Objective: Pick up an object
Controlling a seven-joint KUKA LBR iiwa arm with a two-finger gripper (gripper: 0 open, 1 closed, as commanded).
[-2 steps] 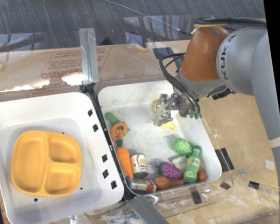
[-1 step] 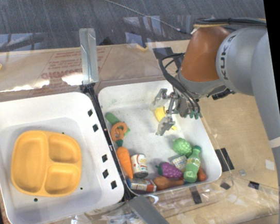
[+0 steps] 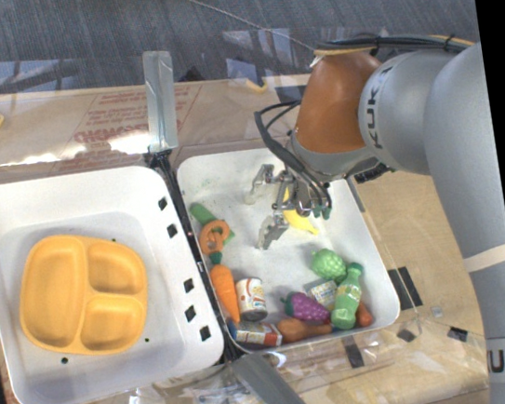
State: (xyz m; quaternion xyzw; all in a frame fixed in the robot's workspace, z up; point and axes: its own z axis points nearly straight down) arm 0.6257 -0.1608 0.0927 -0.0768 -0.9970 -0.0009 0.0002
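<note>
Camera view:
Arm: the grey KUKA arm (image 3: 427, 114) reaches in from 3 o'clock, its orange band above the right bin's (image 3: 228, 167) upper part.
Gripper: the gripper (image 3: 268, 208) hangs low inside the right bin, toward 12 o'clock of that bin's floor. Its two fingers (image 3: 262, 184) stand spread apart, pointing toward 9 o'clock, with bare white floor between them; nothing is in their hold.
Nearest object: a yellow piece (image 3: 303, 224) lies just beside the gripper body at its 4 o'clock, partly under the wrist; what it is I cannot tell.
Other candidates: a carrot (image 3: 224, 290) along the bin's 9 o'clock wall, a small can (image 3: 251, 297) touching it, a green bumpy toy (image 3: 328, 263), a purple grape cluster (image 3: 308, 308) and a green bottle (image 3: 347, 304) crowded toward 6 o'clock.
Left bin: a yellow divided plate (image 3: 83, 294) sits in it, well apart from the action.
Step in hand: by my reading, the approach, with the grasp not yet made.
Next move calls for: settling the open fingers around one object, most likely the yellow piece, then closing and lifting; the fingers now straddle bare floor, so a close here would likely catch nothing.
</note>
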